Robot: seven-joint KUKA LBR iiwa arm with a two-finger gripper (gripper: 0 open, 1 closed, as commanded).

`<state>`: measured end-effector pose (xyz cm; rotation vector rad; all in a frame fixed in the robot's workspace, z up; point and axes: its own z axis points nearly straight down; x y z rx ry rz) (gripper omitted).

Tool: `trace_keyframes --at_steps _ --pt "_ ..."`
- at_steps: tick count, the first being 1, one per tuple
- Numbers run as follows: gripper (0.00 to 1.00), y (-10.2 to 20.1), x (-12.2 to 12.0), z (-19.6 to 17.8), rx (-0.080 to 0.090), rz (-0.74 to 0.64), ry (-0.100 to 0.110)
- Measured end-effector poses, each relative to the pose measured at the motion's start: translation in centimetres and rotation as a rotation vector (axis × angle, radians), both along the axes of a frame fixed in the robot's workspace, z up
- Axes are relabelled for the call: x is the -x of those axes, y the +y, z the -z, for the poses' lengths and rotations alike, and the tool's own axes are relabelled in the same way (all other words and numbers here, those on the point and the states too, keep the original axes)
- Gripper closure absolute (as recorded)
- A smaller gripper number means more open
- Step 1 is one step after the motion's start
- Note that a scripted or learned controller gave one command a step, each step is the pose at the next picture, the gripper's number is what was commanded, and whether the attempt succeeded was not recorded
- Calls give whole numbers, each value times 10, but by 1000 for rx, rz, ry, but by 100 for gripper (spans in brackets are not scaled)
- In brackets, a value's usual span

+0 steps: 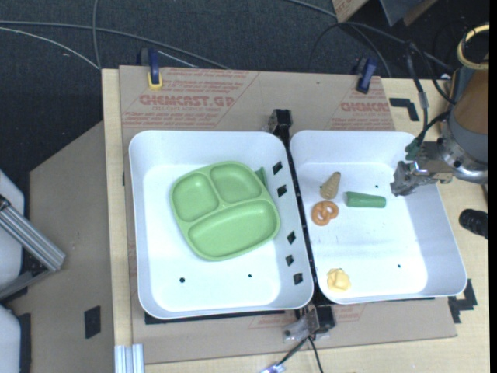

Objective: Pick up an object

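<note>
So nothing's been picked up yet as far as I can see. The pincer (404,179) hangs over the right bin (435,239) near its far right side, and I honestly can't tell how it's set. The green stick (365,200) lies just beside it, with the pretzel (324,213), cone (331,183) and yellow lump (337,279) all loose, so the whole grab is left

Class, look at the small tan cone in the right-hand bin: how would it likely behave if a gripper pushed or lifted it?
The cone lies on its side, so a push would probably roll it in a curve. Its taper may let it slip out of closing fingers. It looks small and likely light, and sits close to the pretzel, which it might nudge.
</note>
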<state>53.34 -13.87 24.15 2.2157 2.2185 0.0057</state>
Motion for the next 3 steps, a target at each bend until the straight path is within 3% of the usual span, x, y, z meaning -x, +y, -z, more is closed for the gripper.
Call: trace_keyframes --at_steps 1,3 --pt "100 0 -1 -13 -1 0 4" --pt "100 104 -6 -17 -4 -5 9"
